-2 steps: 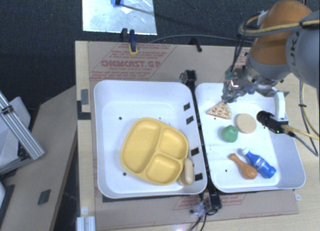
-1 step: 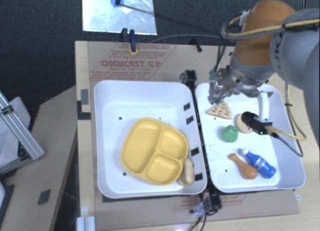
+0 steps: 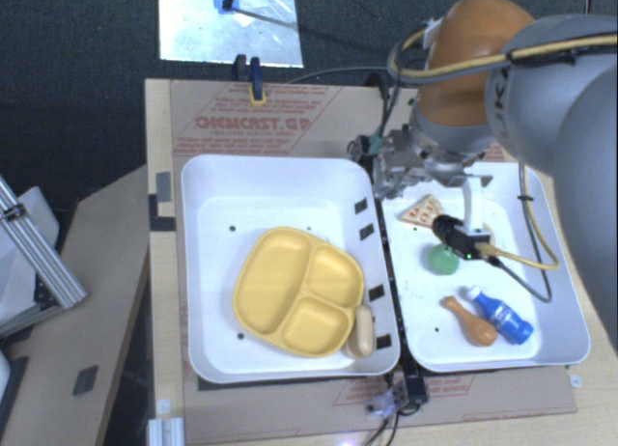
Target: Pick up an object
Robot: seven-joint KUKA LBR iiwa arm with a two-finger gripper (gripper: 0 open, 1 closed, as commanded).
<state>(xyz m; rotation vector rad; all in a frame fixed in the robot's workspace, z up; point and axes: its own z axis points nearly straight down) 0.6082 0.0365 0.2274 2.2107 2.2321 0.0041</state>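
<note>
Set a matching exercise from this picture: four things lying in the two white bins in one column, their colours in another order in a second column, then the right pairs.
Things
1. divided tray
2. bottle
3. drumstick
4. small round lump

Colours
A. green
B. yellow
C. blue
D. orange-brown

Pairs: 1-B, 2-C, 3-D, 4-A

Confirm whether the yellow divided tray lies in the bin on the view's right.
No, the yellow tray lies in the bin on the view's left.
</note>
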